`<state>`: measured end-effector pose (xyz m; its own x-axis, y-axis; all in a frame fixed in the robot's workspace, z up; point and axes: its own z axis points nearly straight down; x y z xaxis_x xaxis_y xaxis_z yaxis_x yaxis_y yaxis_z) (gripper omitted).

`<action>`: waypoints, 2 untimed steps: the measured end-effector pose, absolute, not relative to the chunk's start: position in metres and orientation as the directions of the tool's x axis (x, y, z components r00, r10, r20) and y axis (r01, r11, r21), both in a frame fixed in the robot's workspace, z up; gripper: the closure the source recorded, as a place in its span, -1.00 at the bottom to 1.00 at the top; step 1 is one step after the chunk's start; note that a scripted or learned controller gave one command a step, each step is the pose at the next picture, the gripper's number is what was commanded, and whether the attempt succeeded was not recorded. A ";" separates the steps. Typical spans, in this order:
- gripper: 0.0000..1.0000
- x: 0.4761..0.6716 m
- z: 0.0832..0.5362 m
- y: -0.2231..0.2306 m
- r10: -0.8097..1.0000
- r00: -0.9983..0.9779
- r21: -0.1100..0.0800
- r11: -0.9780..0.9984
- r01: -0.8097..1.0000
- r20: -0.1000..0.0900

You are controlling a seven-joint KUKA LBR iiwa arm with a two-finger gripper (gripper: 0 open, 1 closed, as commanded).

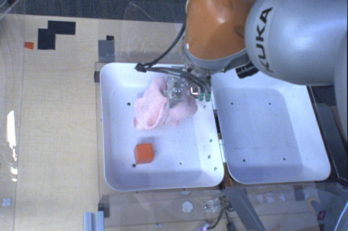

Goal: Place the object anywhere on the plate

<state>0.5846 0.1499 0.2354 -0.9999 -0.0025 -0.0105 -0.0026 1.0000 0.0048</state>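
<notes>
A small orange cube (144, 153) lies in the left bin (117, 170), near its front left. Behind it, in the bin's middle, sits a pale pink, crumpled-looking item (149, 110); whether it is a plate or a cloth I cannot tell. My gripper (176, 92) hangs from the orange-banded wrist (217, 18) directly over the pink item's right part, at or very close to its surface. The gripper's body hides that part of the item. The cube lies apart from the gripper, toward the front left.
The right bin (272, 170) adjoins the left one, and the big grey arm (293, 23) hangs over its back edge. The wooden bench (54, 116) spreads to the left, with black marks (54, 33) at its back.
</notes>
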 end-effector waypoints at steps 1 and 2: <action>1.00 0.568 0.231 0.199 -0.002 -1.000 0.005 1.000 -0.002 -0.010; -1.00 0.568 0.232 0.198 -0.001 -1.000 0.006 1.000 -0.001 -0.011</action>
